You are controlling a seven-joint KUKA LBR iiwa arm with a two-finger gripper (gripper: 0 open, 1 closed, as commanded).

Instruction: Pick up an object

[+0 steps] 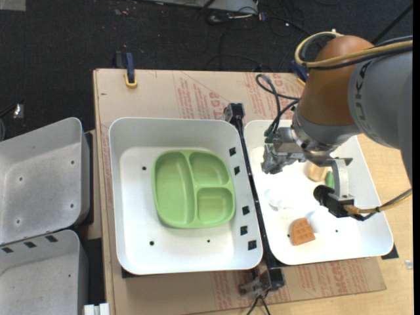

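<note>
My gripper (271, 163) hangs over the back left part of the right bin (367, 241), close to the divider between the two bins. An orange-brown, toast-like piece (302, 231) lies on the bin floor near the front, well clear of the gripper. A small whitish object (276, 199) rests just in front of the gripper. A pale yellow object (317, 172) peeks out from under the wrist to the right of the gripper. The arm's orange band and grey body hide the back of this bin.
The left bin (131, 176) holds a green divided plate (194, 188) at its middle. Black clips (244, 210) line the divider between the bins. A black and green fitting with a cable (331, 197) hangs from the arm over the right bin. Grey trays (39, 176) lie left of the bench.
</note>
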